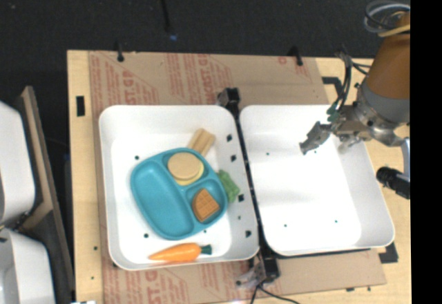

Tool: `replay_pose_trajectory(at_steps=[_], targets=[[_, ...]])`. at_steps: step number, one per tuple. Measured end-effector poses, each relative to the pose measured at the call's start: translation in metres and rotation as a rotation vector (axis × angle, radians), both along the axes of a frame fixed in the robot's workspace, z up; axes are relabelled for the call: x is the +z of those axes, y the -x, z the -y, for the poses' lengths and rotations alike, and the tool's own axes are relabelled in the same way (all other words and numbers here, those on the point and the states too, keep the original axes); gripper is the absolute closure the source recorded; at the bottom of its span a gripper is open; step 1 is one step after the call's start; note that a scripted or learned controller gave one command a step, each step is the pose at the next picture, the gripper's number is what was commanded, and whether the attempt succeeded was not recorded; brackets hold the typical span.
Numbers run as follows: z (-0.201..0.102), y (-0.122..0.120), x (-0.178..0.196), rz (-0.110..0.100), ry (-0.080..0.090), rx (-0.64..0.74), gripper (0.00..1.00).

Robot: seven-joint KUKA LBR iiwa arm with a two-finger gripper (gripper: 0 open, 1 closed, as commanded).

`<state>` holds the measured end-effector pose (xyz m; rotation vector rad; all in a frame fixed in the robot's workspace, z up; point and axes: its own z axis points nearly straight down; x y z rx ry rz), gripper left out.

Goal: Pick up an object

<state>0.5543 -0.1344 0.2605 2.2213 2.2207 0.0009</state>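
The right bin [345, 226] lies beneath the arm [387, 81]. The left bin [114, 157] holds a blue tray [155, 199] carrying a round biscuit [186, 166] and a brown waffle [206, 204]. An orange carrot [178, 252] lies at its near edge. The gripper [314, 138] hovers over the right bin's far side; finger state cannot be told.

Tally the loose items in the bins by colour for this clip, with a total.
Blue: 1, the divided tray
Tan or brown: 3, the round cookie, the waffle piece, the wooden block
Orange: 1, the carrot
Green: 1, the leafy piece
Total: 6, all in the left bin
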Motion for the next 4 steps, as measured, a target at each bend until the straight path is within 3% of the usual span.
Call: replay_pose_trajectory(at_steps=[1, 2, 3, 4], targets=[[-0.002, -0.049, 0.019, 0.002, 0.001, 0.001, 0.0], [0.012, -0.07, -0.067, -0.008, 0.0, -0.001, 0.0], [0.054, -0.104, -0.165, -0.009, 0.0, -0.003, 0.0], [0.072, -0.079, -0.059, 0.009, 0.003, -0.001, 0.0]])
